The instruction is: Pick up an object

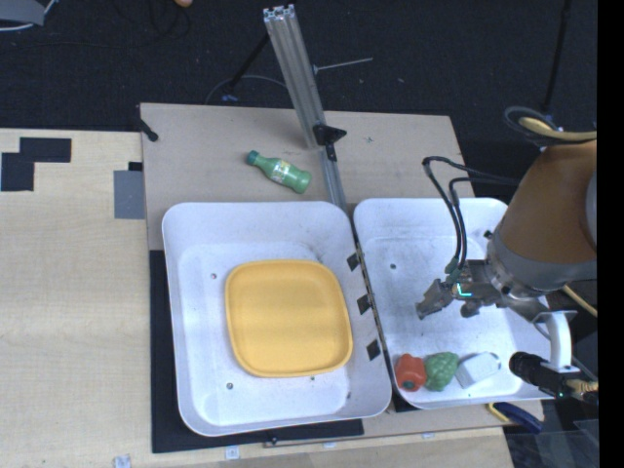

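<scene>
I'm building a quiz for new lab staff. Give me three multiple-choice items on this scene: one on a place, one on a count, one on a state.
1. Where does the green plastic bottle lie?
A. on the bench behind the bins
B. in the right bin
C. on the plate

2. How many small objects sit in the right white bin?
A. one
B. three
C. five

3. How does the yellow square plate sit?
A. on edge
B. flat in the left white bin
C. in the gripper

A: it lies outside both bins.
B: red, green and white pieces.
B: it lies flat.

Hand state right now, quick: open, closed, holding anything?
Hand: above the right bin, with nothing visible in it; open or closed cannot be told from this view.
</scene>
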Robot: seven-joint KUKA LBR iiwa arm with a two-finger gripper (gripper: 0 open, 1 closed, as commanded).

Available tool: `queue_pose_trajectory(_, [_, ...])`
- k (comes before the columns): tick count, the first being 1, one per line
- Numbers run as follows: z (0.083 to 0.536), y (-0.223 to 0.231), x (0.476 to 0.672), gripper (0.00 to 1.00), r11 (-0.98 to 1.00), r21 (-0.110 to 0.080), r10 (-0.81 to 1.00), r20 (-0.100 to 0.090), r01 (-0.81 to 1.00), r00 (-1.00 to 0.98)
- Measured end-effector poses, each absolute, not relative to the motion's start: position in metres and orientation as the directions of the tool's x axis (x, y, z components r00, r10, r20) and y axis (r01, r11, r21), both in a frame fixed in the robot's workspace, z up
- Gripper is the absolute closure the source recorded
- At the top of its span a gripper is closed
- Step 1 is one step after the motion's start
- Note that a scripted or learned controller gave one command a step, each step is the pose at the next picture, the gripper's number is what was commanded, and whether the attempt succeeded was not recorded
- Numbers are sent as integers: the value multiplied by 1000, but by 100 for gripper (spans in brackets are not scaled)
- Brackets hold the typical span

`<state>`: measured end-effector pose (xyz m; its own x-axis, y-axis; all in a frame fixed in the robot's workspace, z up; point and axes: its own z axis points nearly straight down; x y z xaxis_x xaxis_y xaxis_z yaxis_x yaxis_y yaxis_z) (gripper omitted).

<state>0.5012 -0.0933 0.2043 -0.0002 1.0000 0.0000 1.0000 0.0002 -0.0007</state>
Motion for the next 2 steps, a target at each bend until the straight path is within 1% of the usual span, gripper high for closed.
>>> queue_pose_trajectory(1, [204, -93, 501, 0, 0, -1, 1000, 0, 1000, 0])
queue_pose_trajectory(2, [142, -96, 503, 0, 0, -6, 1000, 1, 1000, 0])
